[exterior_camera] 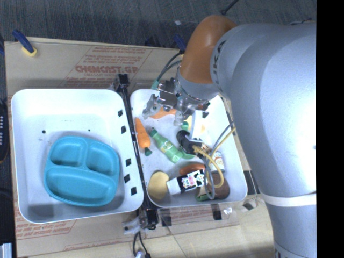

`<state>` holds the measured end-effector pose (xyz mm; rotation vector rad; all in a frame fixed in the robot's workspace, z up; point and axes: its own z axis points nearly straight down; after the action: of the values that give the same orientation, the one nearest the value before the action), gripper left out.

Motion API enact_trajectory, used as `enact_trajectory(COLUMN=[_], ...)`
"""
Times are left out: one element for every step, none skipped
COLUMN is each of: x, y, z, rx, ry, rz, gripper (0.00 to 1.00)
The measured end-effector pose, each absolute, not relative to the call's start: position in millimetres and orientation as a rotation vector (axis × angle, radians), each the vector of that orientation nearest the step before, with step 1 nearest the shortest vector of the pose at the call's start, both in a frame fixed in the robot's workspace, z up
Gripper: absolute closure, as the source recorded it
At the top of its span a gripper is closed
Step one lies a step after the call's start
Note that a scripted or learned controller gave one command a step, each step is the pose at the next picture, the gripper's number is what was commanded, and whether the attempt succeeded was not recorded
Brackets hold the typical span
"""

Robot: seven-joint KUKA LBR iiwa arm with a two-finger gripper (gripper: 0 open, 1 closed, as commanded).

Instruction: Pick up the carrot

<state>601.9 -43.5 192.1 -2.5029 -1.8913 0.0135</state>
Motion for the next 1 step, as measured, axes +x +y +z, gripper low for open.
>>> enact_trajectory(x=[601.9], y=[-43.5], z=[192.0], rx=[-2.503], ry=[-1.891], rz=[0.014], gripper=[0.0])
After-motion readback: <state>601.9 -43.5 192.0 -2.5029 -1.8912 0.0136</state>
